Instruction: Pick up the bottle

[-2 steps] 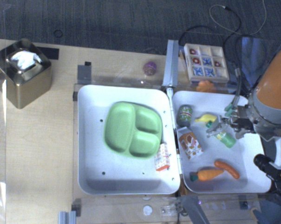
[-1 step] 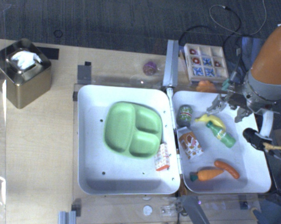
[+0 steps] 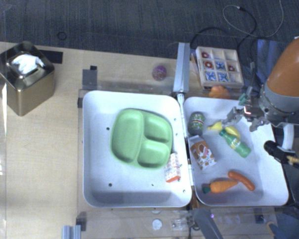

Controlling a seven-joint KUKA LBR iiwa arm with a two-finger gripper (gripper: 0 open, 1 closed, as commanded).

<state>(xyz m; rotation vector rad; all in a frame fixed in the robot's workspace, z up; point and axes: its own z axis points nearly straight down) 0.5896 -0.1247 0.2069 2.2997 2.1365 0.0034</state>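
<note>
Bottle (image 3: 234, 142), green with yellow cap, lies on its side in the right bin (image 3: 275, 191), upper middle, cap end touching a yellow banana (image 3: 219, 126). Hand (image 3: 247, 112) hangs over the bin's back edge, just above-right of the bottle, nothing seen between its fingers; can't tell the finger gap. Same bin: green can (image 3: 197, 121), small carton (image 3: 203, 153), carrot (image 3: 224, 185), sausage (image 3: 242, 180). Left bin (image 3: 94, 188) holds a green divided tray (image 3: 141, 137) and a red-white packet (image 3: 173, 168) against its right wall. Light wood tabletop (image 3: 38, 176); tissue box (image 3: 23, 77) far left, tic-tac-toe board (image 3: 220, 66) behind the right bin. Dark carpet (image 3: 119, 16) beyond.
</note>
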